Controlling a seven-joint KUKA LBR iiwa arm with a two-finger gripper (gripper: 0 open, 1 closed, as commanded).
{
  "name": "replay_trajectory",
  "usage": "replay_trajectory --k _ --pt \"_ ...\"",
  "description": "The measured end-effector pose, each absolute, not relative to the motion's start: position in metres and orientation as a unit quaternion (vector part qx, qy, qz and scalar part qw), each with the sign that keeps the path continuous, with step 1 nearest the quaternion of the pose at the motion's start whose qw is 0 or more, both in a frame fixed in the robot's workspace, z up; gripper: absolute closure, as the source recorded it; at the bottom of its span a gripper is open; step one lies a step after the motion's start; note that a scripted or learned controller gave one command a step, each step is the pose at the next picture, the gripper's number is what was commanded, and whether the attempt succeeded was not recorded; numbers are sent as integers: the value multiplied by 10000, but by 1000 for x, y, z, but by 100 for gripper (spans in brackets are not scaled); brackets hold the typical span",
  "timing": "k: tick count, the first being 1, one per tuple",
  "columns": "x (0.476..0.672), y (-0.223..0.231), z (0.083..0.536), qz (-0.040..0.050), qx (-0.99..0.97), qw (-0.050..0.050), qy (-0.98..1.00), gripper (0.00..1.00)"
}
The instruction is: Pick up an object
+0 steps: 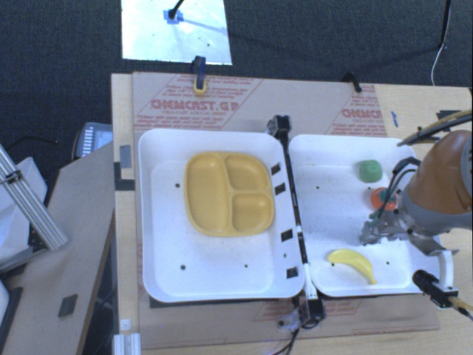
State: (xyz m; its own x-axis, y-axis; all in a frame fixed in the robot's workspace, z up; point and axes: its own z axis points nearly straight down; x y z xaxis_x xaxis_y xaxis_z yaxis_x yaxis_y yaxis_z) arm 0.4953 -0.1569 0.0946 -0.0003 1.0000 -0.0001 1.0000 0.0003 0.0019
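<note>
1. Where the two white bins meet along a dark divider (290,198), the right bin (325,161) serves as the landmark for everything below.
2. The gripper (378,231) hangs over the right bin's right half, low above its floor, on the grey arm (440,191) with its orange band that enters from the right.
3. Whether the claw is released or clenched cannot be told; no object is seen in it.
4. A yellow banana (353,263) lies on the right bin's floor near its front edge, just in front of and slightly left of the gripper, apart from it.
5. A green object (370,170) sits toward the right bin's back, behind the gripper.
6. A small orange-red object (379,196) lies between the green object and the gripper, partly hidden by the arm.
7. Left of the right bin, the left bin (159,198) holds a yellow three-compartment tray (228,193).
</note>
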Motion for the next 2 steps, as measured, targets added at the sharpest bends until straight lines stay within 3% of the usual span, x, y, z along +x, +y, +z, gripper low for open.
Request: replay_trajectory --k 2 --pt "503 -161 202 21 7057 41 7085 100"
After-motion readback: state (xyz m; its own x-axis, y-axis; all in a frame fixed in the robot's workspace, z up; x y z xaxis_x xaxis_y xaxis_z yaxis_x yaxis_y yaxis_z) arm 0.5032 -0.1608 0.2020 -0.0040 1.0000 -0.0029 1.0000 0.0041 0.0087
